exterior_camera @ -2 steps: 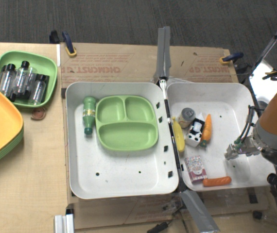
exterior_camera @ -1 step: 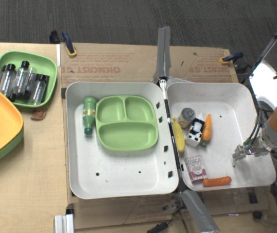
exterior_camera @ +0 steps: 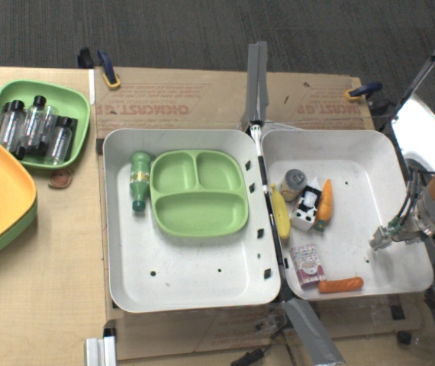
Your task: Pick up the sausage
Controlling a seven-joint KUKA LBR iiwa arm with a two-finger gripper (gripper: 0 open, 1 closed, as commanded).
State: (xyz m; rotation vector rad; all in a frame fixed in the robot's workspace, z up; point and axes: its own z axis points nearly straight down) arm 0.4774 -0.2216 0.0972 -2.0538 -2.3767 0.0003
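The sausage (exterior_camera: 340, 284) is a short reddish-orange link lying flat near the front wall of the right bin (exterior_camera: 370, 147), just right of a pink packet. My gripper (exterior_camera: 380, 240) comes in from the right edge and hangs low over the bin's right side. It is up and to the right of the sausage, roughly a sausage-length away, and nothing shows in it. The arm's wrist and cables cover the bin's right rim.
In the right bin lie a yellow banana (exterior_camera: 280, 213), a grey can (exterior_camera: 294, 180), a black-and-white die (exterior_camera: 306, 208), an orange carrot (exterior_camera: 323, 202) and the pink packet (exterior_camera: 307, 263). The left bin (exterior_camera: 179, 280) holds a green divided plate (exterior_camera: 199, 193) and a green bottle (exterior_camera: 140, 180).
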